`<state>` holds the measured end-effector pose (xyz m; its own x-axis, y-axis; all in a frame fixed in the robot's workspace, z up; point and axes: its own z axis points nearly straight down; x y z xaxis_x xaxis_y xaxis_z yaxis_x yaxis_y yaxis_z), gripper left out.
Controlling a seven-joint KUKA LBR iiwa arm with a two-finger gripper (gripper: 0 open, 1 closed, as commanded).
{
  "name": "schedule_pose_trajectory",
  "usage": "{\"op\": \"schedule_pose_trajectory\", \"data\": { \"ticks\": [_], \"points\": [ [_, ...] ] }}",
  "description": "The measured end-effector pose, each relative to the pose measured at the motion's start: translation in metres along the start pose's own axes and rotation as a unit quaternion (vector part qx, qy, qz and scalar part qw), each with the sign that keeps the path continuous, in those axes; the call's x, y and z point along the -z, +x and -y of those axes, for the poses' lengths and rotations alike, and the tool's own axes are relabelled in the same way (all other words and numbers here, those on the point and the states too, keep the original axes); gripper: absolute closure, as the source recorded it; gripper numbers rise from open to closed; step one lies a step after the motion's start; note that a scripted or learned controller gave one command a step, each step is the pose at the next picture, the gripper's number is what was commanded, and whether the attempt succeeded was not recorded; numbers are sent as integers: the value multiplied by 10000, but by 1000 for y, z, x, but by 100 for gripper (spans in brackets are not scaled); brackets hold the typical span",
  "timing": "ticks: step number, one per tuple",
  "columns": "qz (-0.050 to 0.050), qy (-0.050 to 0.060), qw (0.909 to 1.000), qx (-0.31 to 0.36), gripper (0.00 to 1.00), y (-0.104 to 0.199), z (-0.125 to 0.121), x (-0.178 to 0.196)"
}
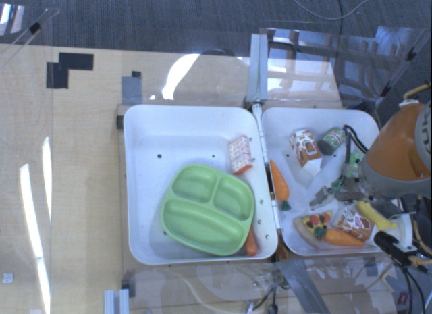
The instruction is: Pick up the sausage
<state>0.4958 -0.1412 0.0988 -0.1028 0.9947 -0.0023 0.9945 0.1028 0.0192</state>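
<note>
Your tool [324,198] is low in the right bin [368,122]; can't tell its opening or load. Crowded toys risk a wrong grab: banana [375,215], pizza slice [316,227].

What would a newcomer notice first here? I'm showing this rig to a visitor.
The green divided plate filling the lower part of the left bin stands out most. Next, the arm's orange band at the right edge, above toy food cluttering the right bin.
</note>
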Motion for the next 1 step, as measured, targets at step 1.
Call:
{"op": "schedule_pose_trajectory", "data": {
  "ticks": [1],
  "points": [
    [-15, 37, 9999, 133, 0, -9, 1, -10]
  ]
}}
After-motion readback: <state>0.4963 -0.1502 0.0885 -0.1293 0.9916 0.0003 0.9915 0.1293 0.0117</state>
